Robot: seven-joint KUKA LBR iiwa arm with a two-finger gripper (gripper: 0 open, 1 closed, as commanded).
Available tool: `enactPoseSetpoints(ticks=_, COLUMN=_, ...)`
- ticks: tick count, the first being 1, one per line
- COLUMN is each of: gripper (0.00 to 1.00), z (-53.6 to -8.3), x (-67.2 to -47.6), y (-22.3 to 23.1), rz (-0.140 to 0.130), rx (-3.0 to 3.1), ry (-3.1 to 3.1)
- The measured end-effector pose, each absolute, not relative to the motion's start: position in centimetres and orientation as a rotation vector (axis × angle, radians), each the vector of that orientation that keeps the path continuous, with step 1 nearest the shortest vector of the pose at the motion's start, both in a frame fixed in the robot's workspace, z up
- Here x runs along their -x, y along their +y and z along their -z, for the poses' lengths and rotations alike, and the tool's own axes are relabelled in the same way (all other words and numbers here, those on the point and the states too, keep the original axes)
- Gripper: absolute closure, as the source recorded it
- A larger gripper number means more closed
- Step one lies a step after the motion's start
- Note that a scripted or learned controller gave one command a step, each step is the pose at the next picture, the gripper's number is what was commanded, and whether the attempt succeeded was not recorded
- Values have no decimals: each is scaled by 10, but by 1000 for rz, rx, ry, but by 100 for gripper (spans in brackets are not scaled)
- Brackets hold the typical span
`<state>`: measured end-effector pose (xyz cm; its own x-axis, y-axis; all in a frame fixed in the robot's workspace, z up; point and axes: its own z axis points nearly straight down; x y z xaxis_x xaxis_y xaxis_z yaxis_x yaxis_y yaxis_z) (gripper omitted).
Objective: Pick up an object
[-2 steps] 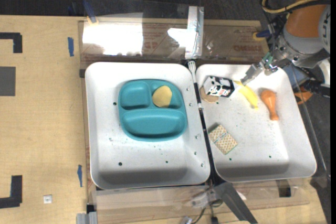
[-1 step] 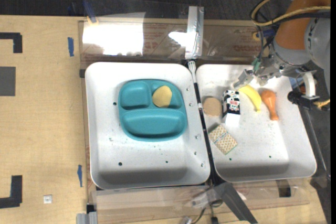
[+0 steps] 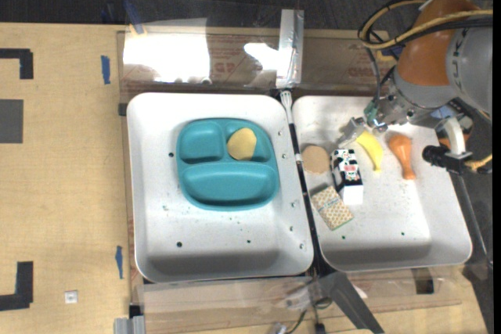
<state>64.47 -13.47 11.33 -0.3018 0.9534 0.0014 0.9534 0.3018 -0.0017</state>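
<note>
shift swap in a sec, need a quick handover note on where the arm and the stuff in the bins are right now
End effector: low over the far part of the right bin, just above the banana; whether it grips anything is unclear.
Right bin: banana, carrot, small milk carton, brown round piece and a patterned packet.
Left bin: teal divided plate with a yellow potato-like piece in its far right compartment.
Done: nothing visibly lifted.
Left: grasp and raise one object.
</note>
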Motion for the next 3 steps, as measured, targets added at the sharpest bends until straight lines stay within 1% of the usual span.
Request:
enactPoseSetpoints(ticks=1, gripper=0, z=-113, x=-644, y=-135, rz=-2, rx=1855, ry=-2532)
enactPoseSetpoints(ticks=2, gripper=0, z=-87, x=-595, y=-118, rz=4, rx=1830, ry=-2561)
enactPoseSetpoints(ticks=3, gripper=100, z=-98, x=-597, y=-118, rz=7, rx=1834, ry=-2563)
